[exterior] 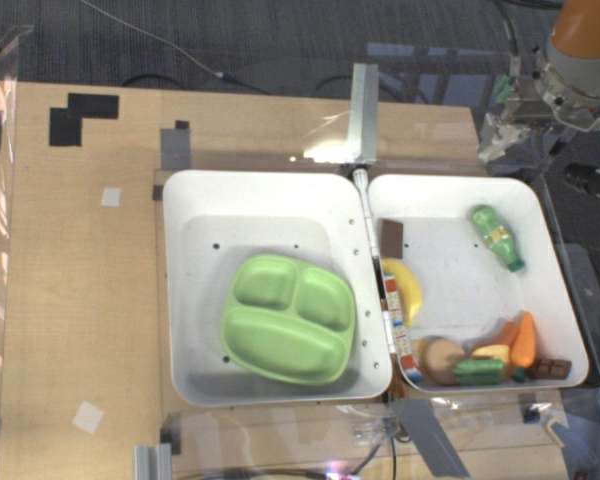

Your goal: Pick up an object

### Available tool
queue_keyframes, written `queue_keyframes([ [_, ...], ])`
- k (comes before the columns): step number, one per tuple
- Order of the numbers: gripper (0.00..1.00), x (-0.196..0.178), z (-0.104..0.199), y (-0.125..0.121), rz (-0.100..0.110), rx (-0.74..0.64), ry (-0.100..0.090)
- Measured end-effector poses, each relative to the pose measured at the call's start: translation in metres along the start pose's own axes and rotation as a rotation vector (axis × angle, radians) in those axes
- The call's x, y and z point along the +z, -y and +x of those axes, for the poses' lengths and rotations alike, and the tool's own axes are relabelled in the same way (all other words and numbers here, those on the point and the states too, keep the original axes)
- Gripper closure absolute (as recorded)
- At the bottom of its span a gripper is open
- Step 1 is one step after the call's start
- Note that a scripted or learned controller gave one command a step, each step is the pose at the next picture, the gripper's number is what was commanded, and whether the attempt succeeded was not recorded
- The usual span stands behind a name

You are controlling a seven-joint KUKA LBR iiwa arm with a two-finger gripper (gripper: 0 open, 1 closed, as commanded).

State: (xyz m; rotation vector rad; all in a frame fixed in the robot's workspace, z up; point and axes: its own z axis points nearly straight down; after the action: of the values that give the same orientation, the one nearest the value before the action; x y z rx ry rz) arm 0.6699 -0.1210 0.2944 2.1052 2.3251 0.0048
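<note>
While the hand (515,118) is hovering at one o'clock above the right bin (550,228), I cannot tell its state. Lying at two o'clock in this bin, the green bottle (497,236) is looking light, stiff and slippery; gripping across its middle seems safest.

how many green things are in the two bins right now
3: green divided plate in the left bin; green bottle at the right bin's far side; small green piece in its near pile, which may hide more.

A divided plate (291,319) lies in the left bin (180,298); bottle (497,236) in the right bin (555,258).
</note>
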Motion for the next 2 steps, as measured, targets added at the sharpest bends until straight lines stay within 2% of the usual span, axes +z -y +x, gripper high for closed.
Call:
queue_keyframes([
  [1,1.0,0.001,0.025,-0.002,0.001,0.263,0.0],
  [2,1.0,-0.014,-0.002,0.001,0.0,0.232,0.002],
])
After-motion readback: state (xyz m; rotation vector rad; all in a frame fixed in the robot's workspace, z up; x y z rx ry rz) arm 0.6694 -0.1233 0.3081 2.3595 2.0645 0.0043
